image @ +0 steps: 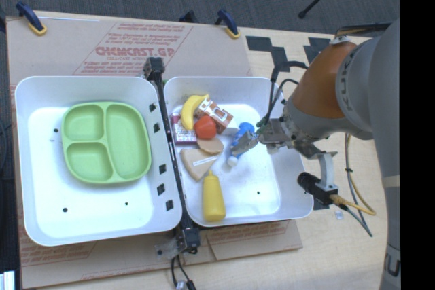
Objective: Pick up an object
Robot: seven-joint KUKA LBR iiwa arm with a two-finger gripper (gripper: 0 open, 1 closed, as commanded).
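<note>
reads "chemcast gp" in red on the cardboard [136, 51] behind the bins. reaching into the right bin [268, 204] from its right edge, gripper [253, 139] at a blue-capped bottle [239, 142]; cannot tell its grip. yellow bottle [213, 197] near front edge, bare floor beside.

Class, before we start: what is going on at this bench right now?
A grey KUKA arm reaches in from the right over the right bin, its gripper low beside a blue-and-white bottle-like item. That bin also holds a banana, a red tomato-like ball and a yellow bottle. The left bin holds a green divided plate. Whether anything is gripped is unclear.
</note>
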